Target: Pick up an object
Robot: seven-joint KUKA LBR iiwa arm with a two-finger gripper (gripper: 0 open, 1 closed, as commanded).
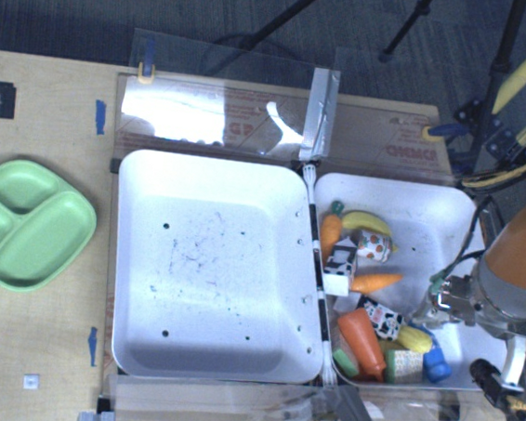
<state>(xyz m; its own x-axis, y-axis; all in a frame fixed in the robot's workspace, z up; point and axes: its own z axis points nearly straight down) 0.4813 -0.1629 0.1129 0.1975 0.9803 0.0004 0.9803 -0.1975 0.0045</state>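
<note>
The right bin holds a heap of toy foods along its left and front sides. Among them are a yellow banana, a small carrot, a longer orange carrot, a big red-orange vegetable, a yellow lemon and a blue piece. Black-and-white patterned blocks lie between them. My gripper hangs low at the bin's right side, just above and right of the lemon, below the orange wrist band. Nothing shows in its grasp.
The left bin adjoins the right one along a shared rim. A green divided plate lies on the bench at far left. A clear panel and a metal post stand behind the bins. Cables run at the right.
</note>
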